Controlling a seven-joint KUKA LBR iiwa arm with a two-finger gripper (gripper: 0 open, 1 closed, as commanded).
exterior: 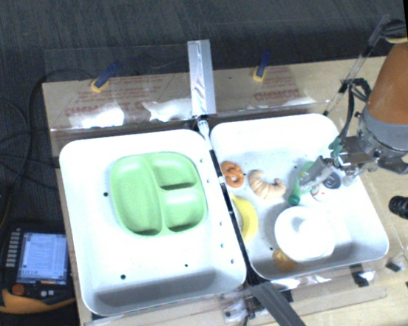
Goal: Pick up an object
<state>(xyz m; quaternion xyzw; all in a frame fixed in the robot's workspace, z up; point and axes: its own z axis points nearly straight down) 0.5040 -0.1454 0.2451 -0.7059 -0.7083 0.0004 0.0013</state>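
The claw (324,177) hangs low over the right bin (359,209); whether it is clenched cannot be told. A green-handled object (297,189) lies just beside its tip, with a croissant-shaped piece (265,185), white bowl (307,232) and banana (245,216) nearby. A green divided tray (157,191) occupies the left bin (99,269). The worktop (400,263) stands on dark carpet (169,10).

Two bins side by side. Left bin (93,285): divided tray (155,191) at centre. Right bin (363,242): croissant (265,185) mid-left, banana (245,216) against left wall, bowl (306,231) near front, gripper (324,177) over right side.
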